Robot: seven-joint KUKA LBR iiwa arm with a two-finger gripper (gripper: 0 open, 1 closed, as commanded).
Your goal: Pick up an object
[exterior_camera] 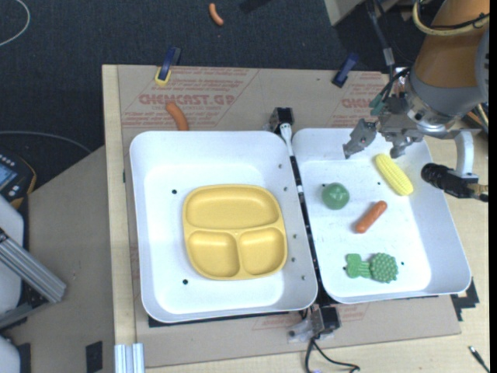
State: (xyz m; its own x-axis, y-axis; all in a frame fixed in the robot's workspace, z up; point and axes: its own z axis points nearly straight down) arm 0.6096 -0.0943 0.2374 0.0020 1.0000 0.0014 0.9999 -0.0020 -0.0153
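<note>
Yellow plastic fills the middle of the left bin (pixel 147 208): a divided plate (pixel 233 230) with three wells, lying flat and apart from the bin walls. It looks stiff and light, but broad and shallow, so its rim would be the only place for a hold.

In the right bin (pixel 443 231) lie four small toy foods, well apart from one another. A green ball-like piece (pixel 335 196) sits near the bin's left side; it seems round and smooth, likely to roll or squirt out of a pinch unless it is taken across its widest part. Below it, near the front edge, a piece of broccoli (pixel 373 267) lies on its side; its knobbly head should give good purchase, and the stalk is a narrower option. Between these, a little to the right, an orange sausage (pixel 370 217) lies on a slant; it is slim and probably slick, best taken across its middle. Furthest back is a yellow corn cob (pixel 394 174), also slanted, with a ridged skin that should resist slipping. All look light and unbreakable.

The gripper (pixel 377 140) hangs over the back of the right bin, just beside the corn's upper end, fingers spread apart with nothing between them. The corn seems the handiest target, gripped across its short width.
</note>
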